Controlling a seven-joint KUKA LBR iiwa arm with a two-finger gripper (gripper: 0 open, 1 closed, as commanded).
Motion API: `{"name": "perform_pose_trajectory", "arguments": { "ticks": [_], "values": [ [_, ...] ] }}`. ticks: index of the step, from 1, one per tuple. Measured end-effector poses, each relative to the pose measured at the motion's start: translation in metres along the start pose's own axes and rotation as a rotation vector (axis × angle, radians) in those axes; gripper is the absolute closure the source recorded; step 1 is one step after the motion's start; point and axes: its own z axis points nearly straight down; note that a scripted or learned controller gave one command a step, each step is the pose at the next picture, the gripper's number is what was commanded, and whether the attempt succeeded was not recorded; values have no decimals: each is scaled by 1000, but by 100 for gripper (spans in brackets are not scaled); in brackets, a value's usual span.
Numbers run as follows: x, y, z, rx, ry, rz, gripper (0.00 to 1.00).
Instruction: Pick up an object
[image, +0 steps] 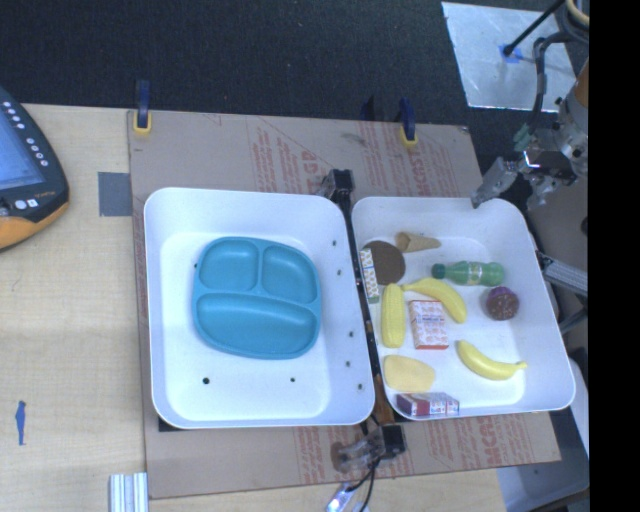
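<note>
The right bin (540, 260) holds several small items: a green bottle (468, 271), a maroon ball (502, 302), two bananas (440, 297) (490, 362), a yellow corn cob (393, 315), a red and white box (430, 325), a brown round piece (385, 262), a tan piece (417, 241), a pale yellow lump (410, 374) and a small red packet (430, 405). My gripper (517, 188) hovers above the bin's far right corner, well away from all of them. It is open, with nothing between its fingers.
A blue divided plate (258, 297) lies in the left bin (165, 330). An orange and grey tablet device (25, 170) rests at the bench's far left. Blue clamps (142, 105) (406, 118) pin the cardboard at the back edge.
</note>
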Motion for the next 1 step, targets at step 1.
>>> {"name": "perform_pose_trajectory", "arguments": {
  "ticks": [1],
  "values": [
    [34, -52, 184, 6, 3, 3, 0]
  ]
}}
